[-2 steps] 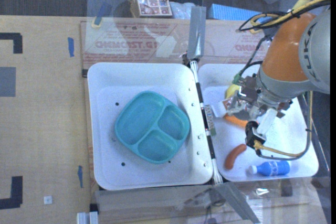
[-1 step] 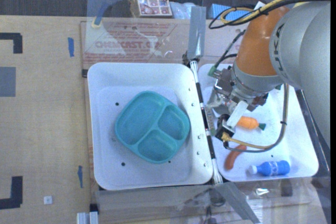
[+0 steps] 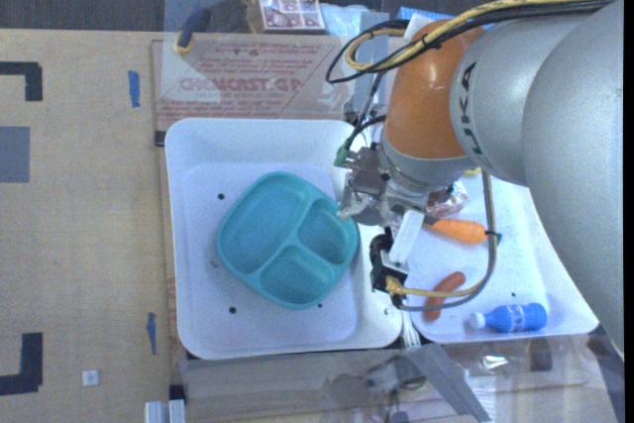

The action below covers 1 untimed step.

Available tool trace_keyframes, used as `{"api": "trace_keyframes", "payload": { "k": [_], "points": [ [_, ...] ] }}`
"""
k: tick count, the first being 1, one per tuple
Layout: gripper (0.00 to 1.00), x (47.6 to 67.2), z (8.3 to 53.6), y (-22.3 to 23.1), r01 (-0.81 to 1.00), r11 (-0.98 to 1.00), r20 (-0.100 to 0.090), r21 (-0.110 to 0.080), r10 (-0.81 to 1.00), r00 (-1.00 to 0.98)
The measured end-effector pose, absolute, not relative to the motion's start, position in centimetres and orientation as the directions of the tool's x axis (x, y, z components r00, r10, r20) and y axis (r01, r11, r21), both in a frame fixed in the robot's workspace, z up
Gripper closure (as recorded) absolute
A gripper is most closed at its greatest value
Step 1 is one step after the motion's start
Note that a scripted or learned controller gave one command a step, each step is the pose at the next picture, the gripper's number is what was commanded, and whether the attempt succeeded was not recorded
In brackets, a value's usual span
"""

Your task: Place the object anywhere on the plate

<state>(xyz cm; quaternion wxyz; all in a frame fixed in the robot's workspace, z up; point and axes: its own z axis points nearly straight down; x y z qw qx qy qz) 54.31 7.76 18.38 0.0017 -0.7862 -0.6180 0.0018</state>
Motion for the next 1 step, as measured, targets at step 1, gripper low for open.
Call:
{"api": "trace_keyframes", "payload": {
  "k": [1],
  "points": [
    [0.0, 54.32, 18.4, 7.72, 0.972, -0.237, -0.001, -0.004, 0.972, 0.237]
  ]
}}
